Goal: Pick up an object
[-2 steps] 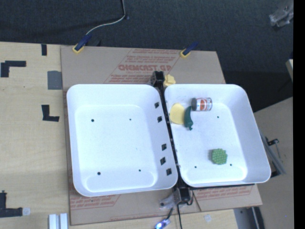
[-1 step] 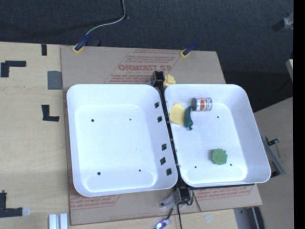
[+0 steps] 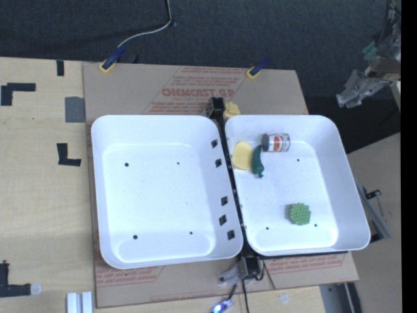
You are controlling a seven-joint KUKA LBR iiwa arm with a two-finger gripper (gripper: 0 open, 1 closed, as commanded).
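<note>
Four small objects in the right bin, gripper off at the upper right

A knobbly green ball [image 3: 299, 214] sits in the right bin [image 3: 326, 130], with bare floor on every side of it. Well apart, near the bin's far left corner, a small red and white can [image 3: 276, 142] lies on its side. Beside it a smooth yellow piece [image 3: 242, 155] rests against the divider, touching a slim dark green piece [image 3: 258, 163]. The left bin [image 3: 104, 130] has a smooth white floor and rounded corners. Both bins rest on a cardboard sheet [image 3: 189, 90]. The gripper [image 3: 355, 93] hangs beyond the right bin's far corner; whether its fingers are spread or pressed together, I cannot tell
</note>
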